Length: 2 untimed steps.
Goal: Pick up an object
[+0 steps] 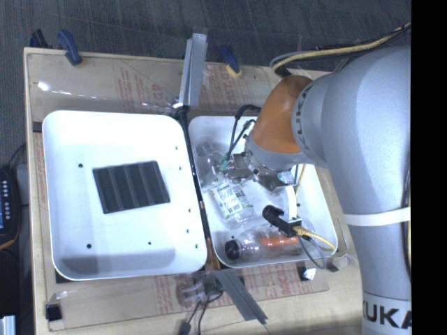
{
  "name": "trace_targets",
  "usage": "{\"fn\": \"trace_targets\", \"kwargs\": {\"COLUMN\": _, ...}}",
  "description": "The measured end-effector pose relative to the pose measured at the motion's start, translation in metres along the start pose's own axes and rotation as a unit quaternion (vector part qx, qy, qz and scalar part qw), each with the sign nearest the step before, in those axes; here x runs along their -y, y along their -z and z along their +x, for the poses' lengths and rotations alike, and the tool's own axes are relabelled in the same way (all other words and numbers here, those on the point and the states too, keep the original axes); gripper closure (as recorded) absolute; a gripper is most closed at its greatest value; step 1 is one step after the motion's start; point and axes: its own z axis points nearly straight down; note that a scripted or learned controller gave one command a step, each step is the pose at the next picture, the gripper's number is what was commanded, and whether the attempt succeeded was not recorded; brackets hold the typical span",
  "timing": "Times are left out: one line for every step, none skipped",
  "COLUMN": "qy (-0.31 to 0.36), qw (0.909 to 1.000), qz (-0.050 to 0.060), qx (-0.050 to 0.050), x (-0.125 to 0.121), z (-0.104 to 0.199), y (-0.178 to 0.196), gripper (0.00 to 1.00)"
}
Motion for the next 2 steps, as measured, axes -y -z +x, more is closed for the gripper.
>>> {"fn": "trace_targets", "kwargs": {"qy": 0.001, "qw": 1.0000, "qz": 0.000, "qx": 0.000, "x": -0.001, "z": 0.000, "y": 0.011, "gripper": 1.00}}
{"fn": "trace_targets", "kwargs": {"qy": 0.048, "qw": 0.9989, "qz": -0.001, "qx": 0.001, "x": -0.043, "z": 0.006, "y": 0.137, "gripper": 1.00}}
